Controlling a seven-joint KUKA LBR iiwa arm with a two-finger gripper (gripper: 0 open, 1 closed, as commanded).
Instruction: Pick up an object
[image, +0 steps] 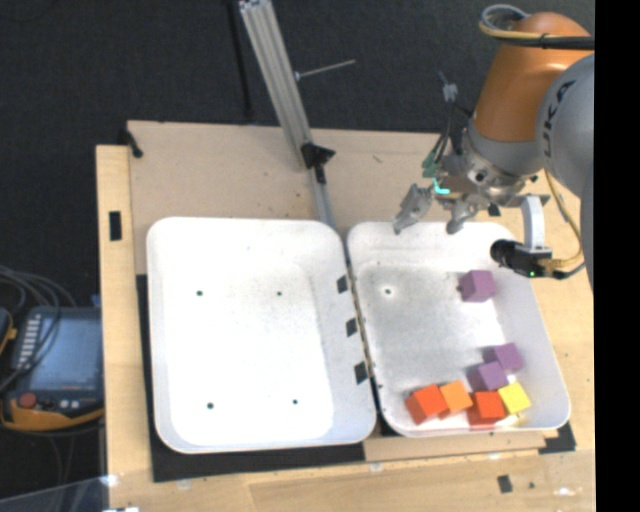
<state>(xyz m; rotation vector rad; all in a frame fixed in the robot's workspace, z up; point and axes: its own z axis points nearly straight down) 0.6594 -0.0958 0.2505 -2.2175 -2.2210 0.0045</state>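
Gripper (433, 213) hangs over right bin's (545, 330) far edge, fingers spread wide, nothing between them. Nearest purple cube (477, 286) sits apart, below-right of the fingertips; remaining blocks (470, 392) clustered well beyond it.

A grey metal pole (283, 95) leans over the light wooden bench (240, 170). A small dark screen box (60, 355) sits left, with black cables (20, 285).

Grey arm (560, 90) with orange band, cables, metallic gripper (432, 212)
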